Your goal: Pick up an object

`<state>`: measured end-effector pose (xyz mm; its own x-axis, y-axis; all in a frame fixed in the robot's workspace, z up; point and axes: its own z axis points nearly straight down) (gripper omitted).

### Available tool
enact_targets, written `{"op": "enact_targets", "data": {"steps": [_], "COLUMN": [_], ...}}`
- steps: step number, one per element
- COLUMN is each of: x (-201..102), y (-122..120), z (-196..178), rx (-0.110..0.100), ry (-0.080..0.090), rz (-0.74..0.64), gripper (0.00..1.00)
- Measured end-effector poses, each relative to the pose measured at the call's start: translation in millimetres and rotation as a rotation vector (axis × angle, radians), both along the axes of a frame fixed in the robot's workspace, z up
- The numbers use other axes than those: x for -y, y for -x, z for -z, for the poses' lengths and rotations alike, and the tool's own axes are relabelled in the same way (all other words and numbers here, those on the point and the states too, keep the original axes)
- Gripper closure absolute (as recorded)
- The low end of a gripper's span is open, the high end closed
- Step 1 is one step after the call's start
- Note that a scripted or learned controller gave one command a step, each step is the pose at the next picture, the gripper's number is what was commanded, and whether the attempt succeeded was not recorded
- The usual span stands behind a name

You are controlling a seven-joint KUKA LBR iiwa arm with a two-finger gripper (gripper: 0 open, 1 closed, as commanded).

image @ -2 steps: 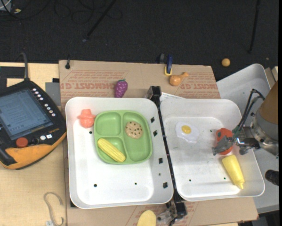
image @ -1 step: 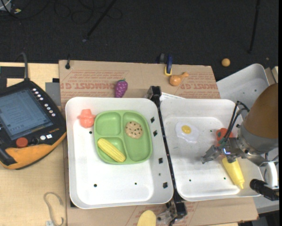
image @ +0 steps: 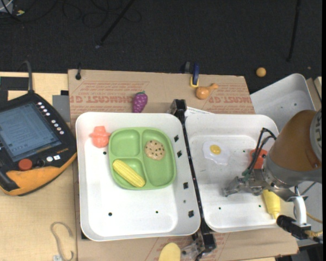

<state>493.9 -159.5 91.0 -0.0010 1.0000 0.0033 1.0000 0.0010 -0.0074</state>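
Observation:
My gripper (image: pixel 234 187) sits low over the floor of the right bin (image: pixel 228 222), near its middle, with the arm coming in from the right. A fried-egg toy (image: pixel 215 150) lies on the bin floor up and to the left of the gripper, apart from it. A small red-orange piece (image: pixel 254 156) rests beside the arm's cable. Just under the wrist, to the gripper's right, lies a yellow piece (image: pixel 271 203). Nothing shows between the gripper's tips.
The left bin (image: pixel 130 219) holds a green divided plate (image: pixel 165 173) with a cookie (image: pixel 154 149) and a corn cob (image: pixel 129 173), plus a pink toy (image: pixel 99 137). Purple grapes (image: pixel 140 101) and an orange toy (image: pixel 205 91) lie behind the bins. A teach pendant (image: pixel 26 140) sits left.

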Motion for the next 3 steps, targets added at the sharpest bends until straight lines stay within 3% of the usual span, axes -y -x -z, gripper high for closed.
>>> {"op": "enact_targets", "data": {"steps": [1, 3], "x": [2.1, 8.6], "y": [-0.5, 4.8], "z": [-12.9, -118.5], "rx": [0.004, 0.010], "ry": [0.001, 0.004], "rz": [0.007, 0.001], "gripper": [1.00, 1.00]}}
